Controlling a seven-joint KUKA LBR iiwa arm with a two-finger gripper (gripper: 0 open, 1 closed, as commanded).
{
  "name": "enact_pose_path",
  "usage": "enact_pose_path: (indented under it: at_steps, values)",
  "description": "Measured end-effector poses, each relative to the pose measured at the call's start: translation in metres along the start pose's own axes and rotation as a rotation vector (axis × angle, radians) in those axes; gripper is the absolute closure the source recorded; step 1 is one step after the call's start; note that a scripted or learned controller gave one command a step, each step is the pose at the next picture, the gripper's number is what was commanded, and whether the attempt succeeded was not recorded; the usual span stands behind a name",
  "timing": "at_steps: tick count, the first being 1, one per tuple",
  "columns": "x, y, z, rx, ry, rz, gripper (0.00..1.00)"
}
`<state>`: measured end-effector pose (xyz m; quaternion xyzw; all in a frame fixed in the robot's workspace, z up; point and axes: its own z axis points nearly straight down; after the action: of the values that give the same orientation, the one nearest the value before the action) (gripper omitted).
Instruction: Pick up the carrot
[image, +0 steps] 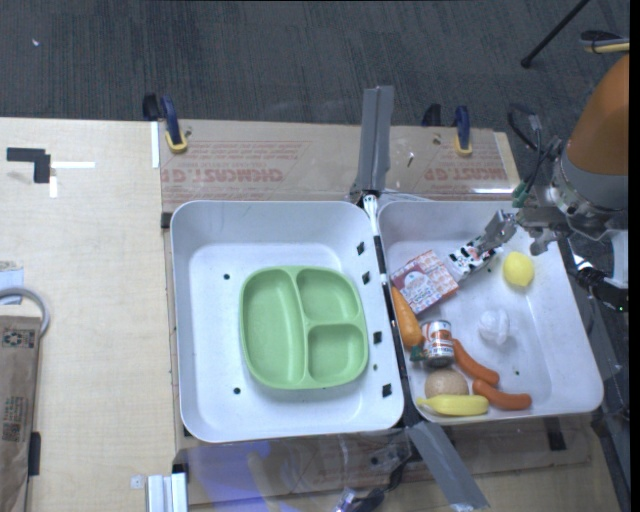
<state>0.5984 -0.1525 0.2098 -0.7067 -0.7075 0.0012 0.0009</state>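
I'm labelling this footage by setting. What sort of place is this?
Probably a robotics lab bench: two shallow white bins clamped to a wooden board, toy food like a small orange carrot, and a grey arm's two-finger gripper reaching in.

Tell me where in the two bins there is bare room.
Free: left bin floor around the green tray; right bin floor below the lemon. Crowded: near the carrot, can and banana.
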Motion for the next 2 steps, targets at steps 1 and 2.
enact_pose_path:
  at_steps: [1,2]
  values:
    - [-0.0051,-0.0295,-0.0110,-0.002,0.000,-0.221,0.00]
    - [-0.0051,-0.0295,-0.0110,-0.002,0.000,-0.222,0.00]
